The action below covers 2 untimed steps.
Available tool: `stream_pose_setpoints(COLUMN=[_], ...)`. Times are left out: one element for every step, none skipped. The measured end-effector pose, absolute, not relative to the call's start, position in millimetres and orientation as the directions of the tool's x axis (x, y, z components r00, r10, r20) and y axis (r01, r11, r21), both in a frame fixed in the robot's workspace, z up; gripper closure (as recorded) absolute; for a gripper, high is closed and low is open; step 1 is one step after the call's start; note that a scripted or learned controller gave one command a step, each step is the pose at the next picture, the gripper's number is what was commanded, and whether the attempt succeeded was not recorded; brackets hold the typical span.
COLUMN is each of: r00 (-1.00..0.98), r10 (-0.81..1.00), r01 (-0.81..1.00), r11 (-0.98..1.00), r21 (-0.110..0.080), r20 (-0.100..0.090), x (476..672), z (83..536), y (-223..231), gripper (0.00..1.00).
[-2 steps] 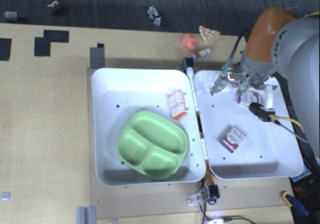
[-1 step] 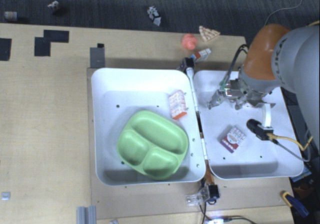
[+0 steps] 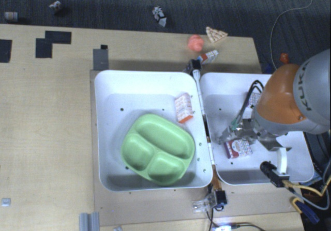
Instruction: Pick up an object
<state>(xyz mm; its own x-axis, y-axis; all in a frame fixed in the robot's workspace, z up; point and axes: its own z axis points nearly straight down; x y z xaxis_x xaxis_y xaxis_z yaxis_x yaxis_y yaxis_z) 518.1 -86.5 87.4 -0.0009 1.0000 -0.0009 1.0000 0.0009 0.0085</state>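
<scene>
Hand (image 3: 231,137) low in right bin (image 3: 222,88) — over red packet (image 3: 239,148).

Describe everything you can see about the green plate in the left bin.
The green plate is a pale green divided dish with rounded corners, likely plastic, with three hollows: one large along its upper side and two smaller below. It rests tilted in the left bin, its lower edge near the bin's front wall, taking up much of the floor. A small red and white packet lies just beyond its upper right corner; whether they touch is unclear. Nothing sits in its hollows.
</scene>
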Motion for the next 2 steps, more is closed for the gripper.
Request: stream_pose_setpoints(r00=[-0.003,-0.001], r10=[1.0,1.0], r01=[1.0,1.0], r11=[0.003,0.001], r21=[0.007,0.002], r20=[0.0,0.0], x=[608.8,487.0], z=[86.1,128.4], y=[-99.1,-124.0], gripper=[0.0,0.0])
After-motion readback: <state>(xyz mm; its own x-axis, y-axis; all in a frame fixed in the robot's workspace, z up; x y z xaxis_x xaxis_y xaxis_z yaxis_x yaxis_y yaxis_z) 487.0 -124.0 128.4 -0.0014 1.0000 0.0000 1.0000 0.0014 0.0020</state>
